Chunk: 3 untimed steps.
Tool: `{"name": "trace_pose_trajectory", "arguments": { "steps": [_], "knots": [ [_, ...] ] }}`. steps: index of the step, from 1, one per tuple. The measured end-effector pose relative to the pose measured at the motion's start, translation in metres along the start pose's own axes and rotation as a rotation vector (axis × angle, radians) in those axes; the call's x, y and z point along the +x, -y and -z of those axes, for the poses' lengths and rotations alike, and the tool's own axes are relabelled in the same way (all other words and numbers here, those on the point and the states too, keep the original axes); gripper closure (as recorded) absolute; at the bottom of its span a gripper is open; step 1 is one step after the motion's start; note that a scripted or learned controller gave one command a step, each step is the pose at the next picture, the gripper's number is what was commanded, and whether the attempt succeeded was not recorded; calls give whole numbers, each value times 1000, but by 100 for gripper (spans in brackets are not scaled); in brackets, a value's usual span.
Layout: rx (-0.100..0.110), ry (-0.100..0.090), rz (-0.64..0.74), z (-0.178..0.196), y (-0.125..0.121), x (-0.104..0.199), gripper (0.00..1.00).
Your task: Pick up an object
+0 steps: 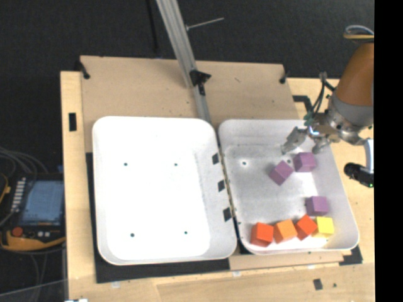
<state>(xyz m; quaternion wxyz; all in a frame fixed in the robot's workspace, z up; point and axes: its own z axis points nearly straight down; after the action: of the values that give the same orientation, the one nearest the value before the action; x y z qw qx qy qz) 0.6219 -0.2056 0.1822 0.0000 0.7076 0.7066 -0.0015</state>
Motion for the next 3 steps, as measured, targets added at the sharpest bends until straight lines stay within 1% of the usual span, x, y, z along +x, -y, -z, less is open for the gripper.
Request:
{"name": "trace_pose_trajectory", "arguments": {
  "steps": [1,2,3],
  "knots": [
    [0,0,-2,-43,5,2,0],
    [-9,1,-4,-28,3,0,100],
    [-9,0,4,20,-7,-1,100]
  ]
}}
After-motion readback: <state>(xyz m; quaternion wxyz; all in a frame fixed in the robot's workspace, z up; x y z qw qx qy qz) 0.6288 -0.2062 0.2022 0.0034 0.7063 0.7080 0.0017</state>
